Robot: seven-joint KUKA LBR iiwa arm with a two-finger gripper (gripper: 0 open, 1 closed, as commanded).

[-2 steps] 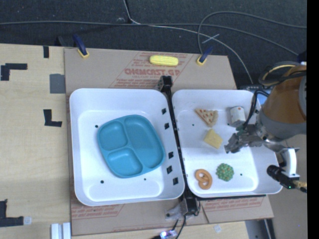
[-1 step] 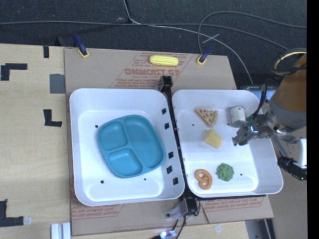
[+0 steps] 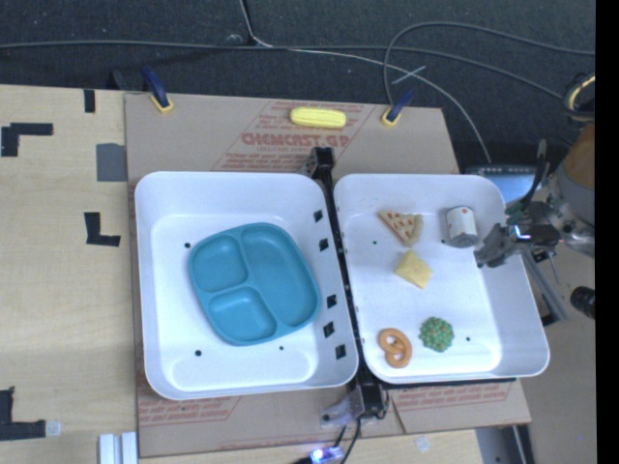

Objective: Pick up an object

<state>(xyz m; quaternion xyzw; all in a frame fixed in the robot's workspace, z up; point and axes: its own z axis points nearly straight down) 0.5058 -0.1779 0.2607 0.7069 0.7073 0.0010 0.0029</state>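
Right white bin, near edge: brown pretzel beside green broccoli floret. Farther: yellow cheese wedge, pizza slice, grey metal can. Pincer hovers over the bin's right rim, near the can; whether apart or together cannot be told.

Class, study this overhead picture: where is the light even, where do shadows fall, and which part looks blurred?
Camera view: light is soft and even across both white bins, with only faint shadows beside the blue plate and the food pieces; no strong glare; the gripper at the right bin's edge looks soft and blurred, while the yellow piece on the cardboard is sharper.
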